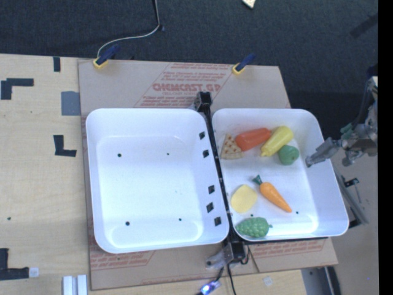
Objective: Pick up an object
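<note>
1. Here, the tool [325, 151] hovered at the right bin's [328, 217] right rim; whether it was clenched or released could not be told.
2. Inside that bin lay a carrot [274, 195], a yellow piece [244, 198] left of the carrot, and a green piece [253, 227] below it.

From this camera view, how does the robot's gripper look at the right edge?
The gripper is slim grey metal ending in a narrow tip over the right bin's rim. Behind it sit blurred grey parts with small green touches. No markings can be made out.
</note>
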